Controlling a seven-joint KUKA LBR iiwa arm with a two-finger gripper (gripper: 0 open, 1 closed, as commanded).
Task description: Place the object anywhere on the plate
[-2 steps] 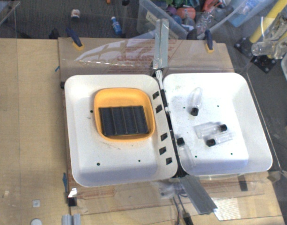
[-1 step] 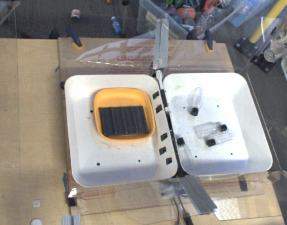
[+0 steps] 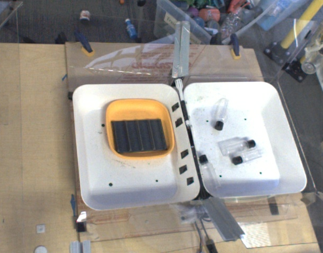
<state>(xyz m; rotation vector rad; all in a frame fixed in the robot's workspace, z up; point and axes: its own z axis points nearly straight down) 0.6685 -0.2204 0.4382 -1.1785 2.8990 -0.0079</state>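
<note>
Wooden table [image 3: 29, 141], two white bins side by side. Orange plate [image 3: 139, 109] in left bin [image 3: 93, 183]. Clear bottles [image 3: 239, 149] in right bin [image 3: 287, 162], well right of plate. Claw state: cannot tell.

Dark hardware [image 3: 289, 62] sits at the view's right edge, near the upper corner. Whether it belongs to the robot's own mounting cannot be told from here.
</note>
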